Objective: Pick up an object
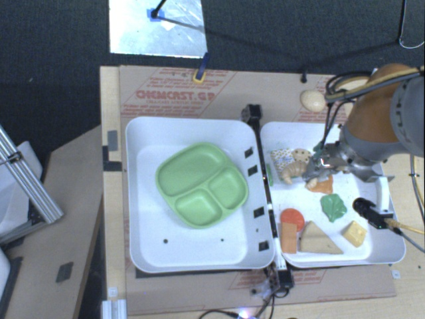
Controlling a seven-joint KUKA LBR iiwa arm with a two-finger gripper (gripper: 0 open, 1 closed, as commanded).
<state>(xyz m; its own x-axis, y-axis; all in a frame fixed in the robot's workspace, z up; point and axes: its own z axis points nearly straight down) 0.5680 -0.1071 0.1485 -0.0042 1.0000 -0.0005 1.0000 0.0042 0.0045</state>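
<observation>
Orange piece [321, 185] under tool [317, 169]; arm reaching from right, over right bin [397, 244].

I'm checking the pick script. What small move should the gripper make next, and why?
Probably a short descent: the gripper hangs in the right bin over the tan toy and orange piece, nothing visibly between its fingers.

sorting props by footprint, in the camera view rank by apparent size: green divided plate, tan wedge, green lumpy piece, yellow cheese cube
1. green divided plate
2. tan wedge
3. green lumpy piece
4. yellow cheese cube

The last two look close, so that order is unsure.
</observation>
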